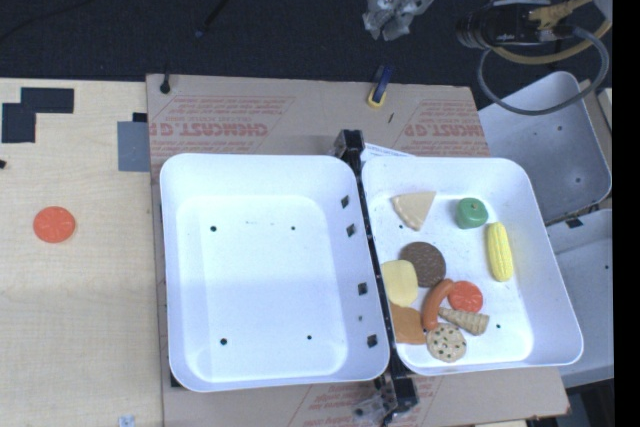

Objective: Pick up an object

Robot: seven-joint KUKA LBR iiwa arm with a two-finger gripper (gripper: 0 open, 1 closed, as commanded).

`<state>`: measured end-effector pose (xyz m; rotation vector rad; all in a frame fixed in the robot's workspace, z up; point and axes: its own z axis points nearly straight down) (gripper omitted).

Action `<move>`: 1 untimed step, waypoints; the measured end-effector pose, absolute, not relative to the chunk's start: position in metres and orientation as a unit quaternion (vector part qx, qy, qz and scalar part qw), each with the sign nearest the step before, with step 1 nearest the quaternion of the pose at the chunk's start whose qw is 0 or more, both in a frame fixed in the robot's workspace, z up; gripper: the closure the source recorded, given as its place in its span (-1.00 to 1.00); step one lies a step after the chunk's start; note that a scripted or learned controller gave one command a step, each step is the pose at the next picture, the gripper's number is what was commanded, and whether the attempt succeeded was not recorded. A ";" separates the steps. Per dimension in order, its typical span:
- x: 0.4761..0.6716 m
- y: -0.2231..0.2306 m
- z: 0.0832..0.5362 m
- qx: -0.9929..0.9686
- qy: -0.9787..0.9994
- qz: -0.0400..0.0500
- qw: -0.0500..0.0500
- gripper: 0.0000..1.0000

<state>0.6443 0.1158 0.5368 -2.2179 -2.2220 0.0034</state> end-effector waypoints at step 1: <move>0.644 0.141 0.537 -0.706 -0.708 0.001 0.001 1.00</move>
